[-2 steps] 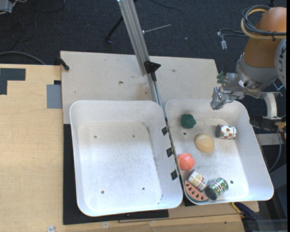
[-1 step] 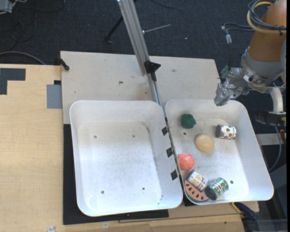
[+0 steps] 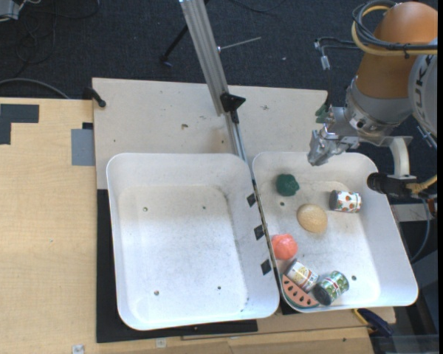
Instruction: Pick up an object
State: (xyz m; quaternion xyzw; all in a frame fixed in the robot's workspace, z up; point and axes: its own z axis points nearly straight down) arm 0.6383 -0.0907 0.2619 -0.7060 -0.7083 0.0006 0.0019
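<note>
Green ball (image 3: 286, 184) looks like the nearest candidate: it sits in the right bin (image 3: 387, 231), upper-left area, close to the divider between the two bins. Tool (image 3: 321, 153) hangs over the bin's back rim, nothing between its fingers. Can't tell if they're spread or pressed together; too small and blurred at this angle.

Key relation: ball lies just down-left of the tool in the frame, i.e. toward the left bin (image 3: 133, 198) and toward the front of the surface. Short offset, then descend. Ball is round, so no long axis to align to; wrist yaw shouldn't matter.

Other options, farther off:
- small can (image 3: 345, 200), on its side, long axis roughly left-right, right of the ball
- tan lump (image 3: 312, 218), mid-bin
- red ball (image 3: 284, 246), against the divider
- two cans and a watermelon slice (image 3: 299, 295) clustered at the front edge

Judgement: grasp not started, approach phase. Risk: ball rolling off the fingers.
</note>
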